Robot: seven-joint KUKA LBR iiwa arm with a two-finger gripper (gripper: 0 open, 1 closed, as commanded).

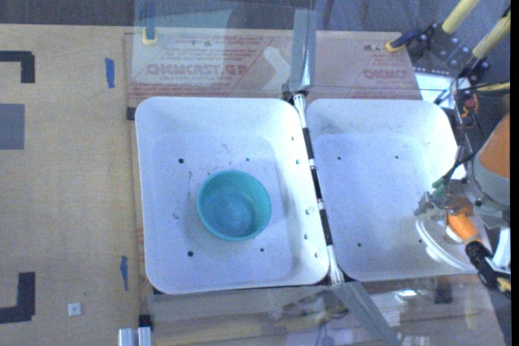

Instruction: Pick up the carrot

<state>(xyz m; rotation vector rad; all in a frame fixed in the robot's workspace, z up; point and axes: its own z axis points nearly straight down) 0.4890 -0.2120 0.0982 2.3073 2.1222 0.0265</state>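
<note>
Carrot (460, 226), orange, sits at the right bin's (381, 174) far right edge, right under the gripper (454, 216). Gripper's closely around it w/ metal parts on both sides, but can't tell if it's gripped. Left bin (162, 134) has a teal bowl (234, 204), upright, near centre.

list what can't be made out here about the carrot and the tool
- Carrot: in the camera view a small orange piece shows at the right bin's right edge; the arm's metal parts cover the rest, so its full shape is hidden.
- Tool: blurred and crowded against the arm, so its grip on the carrot cannot be told.
- Arm: cut off by the right edge of the view.
</note>
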